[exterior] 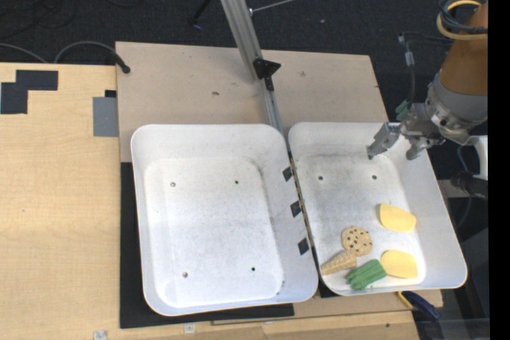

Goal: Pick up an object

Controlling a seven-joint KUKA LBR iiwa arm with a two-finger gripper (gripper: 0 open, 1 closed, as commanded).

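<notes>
Several small items lie in the near end of the right bin (343, 171): a yellow piece (396, 217), a second yellow piece (399, 263), a round speckled cookie (356, 239), a tan cone (339, 261) and a green item (366, 275). My gripper (398, 146) hangs over the bin's far right corner, well beyond these items. It is open, and I see nothing between its fingers (381, 141).
The left bin (207, 211) sits beside the right one, joined to it by black clips (296, 208). A slanted aluminium rail (239, 20) rises behind the bins. Cables lie on the dark floor at the back.
</notes>
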